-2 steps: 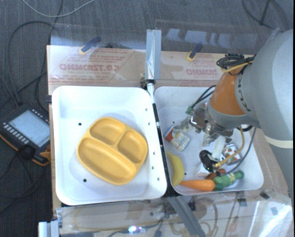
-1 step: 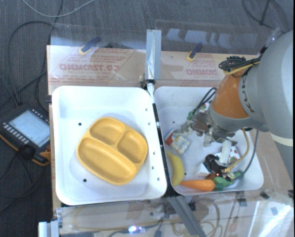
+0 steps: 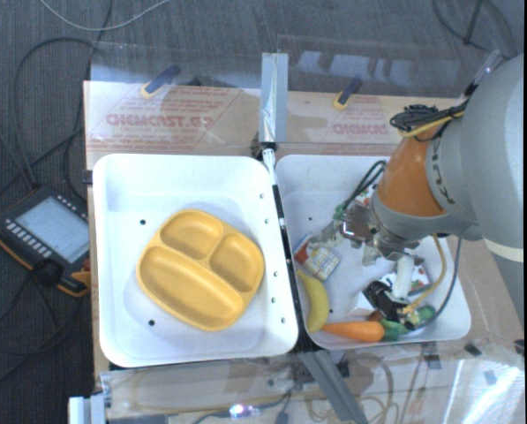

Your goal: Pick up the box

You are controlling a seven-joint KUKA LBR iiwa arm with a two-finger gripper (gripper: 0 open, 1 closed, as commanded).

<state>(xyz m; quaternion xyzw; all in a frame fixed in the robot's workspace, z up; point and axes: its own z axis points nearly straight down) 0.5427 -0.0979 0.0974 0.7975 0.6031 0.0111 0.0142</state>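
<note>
The box (image 3: 320, 261) is small and pale with red and orange print. It lies tilted on the floor of the right bin (image 3: 285, 237), close to that bin's left wall. My gripper (image 3: 353, 230) hangs low in the right bin below the orange wrist band, just right of the box and slightly behind it. From this angle the arm covers much of the gripper. Nothing can be seen held in it.
A yellow banana (image 3: 314, 299) lies just in front of the box. An orange carrot (image 3: 353, 330) and a green item (image 3: 415, 318) sit along the right bin's front wall. The left bin (image 3: 122, 184) holds a yellow divided plate (image 3: 201, 268).
</note>
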